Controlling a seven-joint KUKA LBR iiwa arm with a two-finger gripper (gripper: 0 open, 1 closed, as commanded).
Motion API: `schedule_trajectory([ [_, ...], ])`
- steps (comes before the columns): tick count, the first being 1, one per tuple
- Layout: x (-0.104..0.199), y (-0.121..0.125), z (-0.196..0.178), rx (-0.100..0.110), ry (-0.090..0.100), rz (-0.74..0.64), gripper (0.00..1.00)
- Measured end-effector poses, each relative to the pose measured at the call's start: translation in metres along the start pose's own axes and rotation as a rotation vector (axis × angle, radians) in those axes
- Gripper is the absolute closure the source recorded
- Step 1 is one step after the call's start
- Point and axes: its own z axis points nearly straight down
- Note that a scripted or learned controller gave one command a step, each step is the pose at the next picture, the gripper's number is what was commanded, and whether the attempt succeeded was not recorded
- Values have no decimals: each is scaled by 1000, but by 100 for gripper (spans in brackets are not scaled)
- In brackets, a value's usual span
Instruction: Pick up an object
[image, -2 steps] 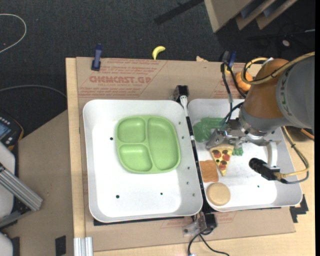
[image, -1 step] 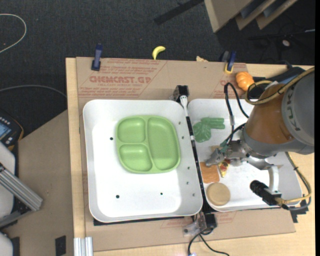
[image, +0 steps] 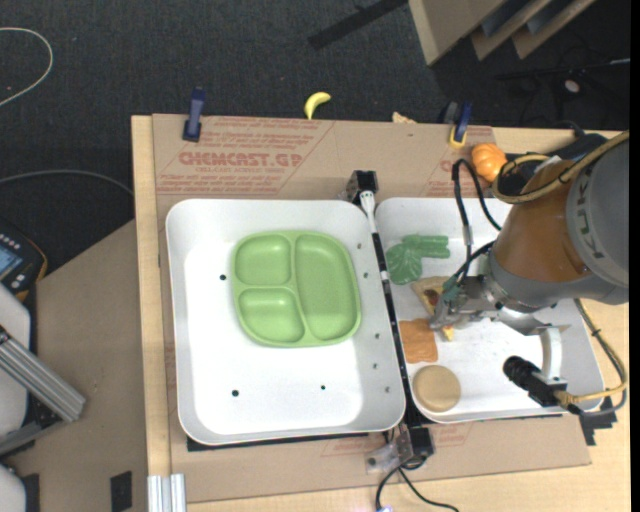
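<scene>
**Q:** What is on the bench?

**A:** 2 shallow white bins sit side by side on a printed cardboard sheet (image: 250, 160). The left bin (image: 195, 310) holds 1 pale green divided plate (image: 297, 288). The plate has 3 compartments and lies flat near the bin's middle.

**Q:** And the other bin?

**A:** The right bin (image: 485, 365) holds 3 loose things along its left side. A green floppy piece (image: 413, 256), shaped rather like a glove, lies toward the far left corner. A flat orange-brown square (image: 419, 342) lies against the left wall. A round tan disc (image: 437, 387) sits at the near edge, just beside the square.

**Q:** Where is the robot?

**A:** The grey arm (image: 600, 240), with its orange band, reaches in from the right over the right bin. The gripper (image: 450, 312) hangs low over the bin floor, between the green piece and the orange-brown square, close to the square's far right corner.

**Q:** Is the gripper holding anything?

**A:** I cannot tell. From above, the wrist covers it, so how wide it stands is hidden. All 3 things appear to lie on the bin floor.
</scene>
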Motion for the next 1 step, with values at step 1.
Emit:
schedule_trajectory([
  [1,70,-46,-93,0,3,-9,100],
])
